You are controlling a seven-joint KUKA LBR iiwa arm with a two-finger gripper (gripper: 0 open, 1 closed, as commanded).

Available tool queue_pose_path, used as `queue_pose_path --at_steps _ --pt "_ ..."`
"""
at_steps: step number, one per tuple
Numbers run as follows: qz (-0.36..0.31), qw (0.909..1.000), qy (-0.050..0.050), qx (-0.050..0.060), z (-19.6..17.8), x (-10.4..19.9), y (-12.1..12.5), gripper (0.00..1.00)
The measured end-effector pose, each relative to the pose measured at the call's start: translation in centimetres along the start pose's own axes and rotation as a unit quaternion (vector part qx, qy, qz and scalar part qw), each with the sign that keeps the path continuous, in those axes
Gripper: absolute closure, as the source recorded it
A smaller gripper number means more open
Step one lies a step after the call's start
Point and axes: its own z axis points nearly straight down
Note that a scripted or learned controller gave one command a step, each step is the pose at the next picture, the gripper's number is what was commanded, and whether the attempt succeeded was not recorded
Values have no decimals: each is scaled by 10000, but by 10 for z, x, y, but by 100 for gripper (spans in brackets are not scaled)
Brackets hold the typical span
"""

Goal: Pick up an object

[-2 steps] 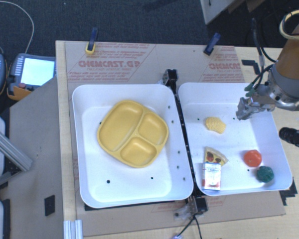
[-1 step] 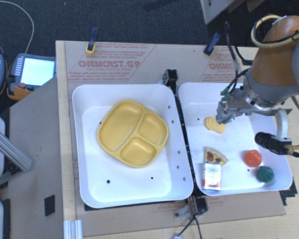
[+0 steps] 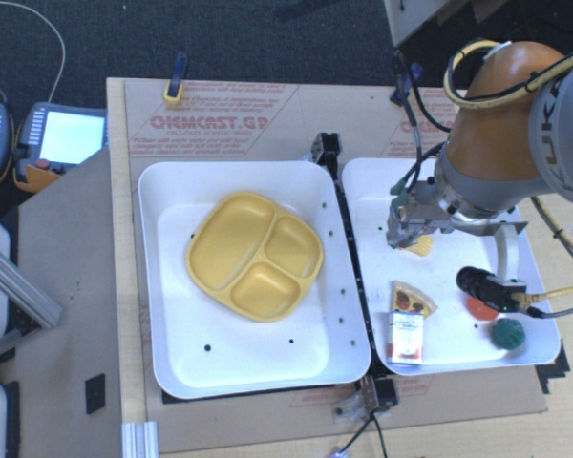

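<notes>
tool (image 3: 408,229): low over the right bin (image 3: 368,275), in its upper left part; open or closed, cannot tell from this angle.
task's thing: small yellow piece (image 3: 421,247), on the bin floor, just beside the tool and partly under it; not seen held.
likely handling: probably light, maybe soft like toy food; low and flat, so easy to push away instead of to catch.
where to hold: across the narrow sides, coming straight from above, closing slowly.
other choices: toy pizza slice (image 3: 413,301) and small carton (image 3: 407,337) below it, close together; red thing (image 3: 474,307) and green round thing (image 3: 507,334) near the right wall.
carton: looks stiff, with straight sides, perhaps the easiest to hold.
left bin (image 3: 162,294): holds a yellow divided plate (image 3: 256,254), wide and smooth, only the rim good for a narrow tool.
edges: left wall of the right bin near the yellow piece, not touching it.
open room: bare floor above and left of the piece; pizza slice apart from it; free way straight up.
surface (image 3: 220,113): brown board under both bins.
</notes>
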Motion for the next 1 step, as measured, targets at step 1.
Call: queue_pose_path --at_steps 1 --pt "-8 10000 -4 -21 -8 54 2 100"
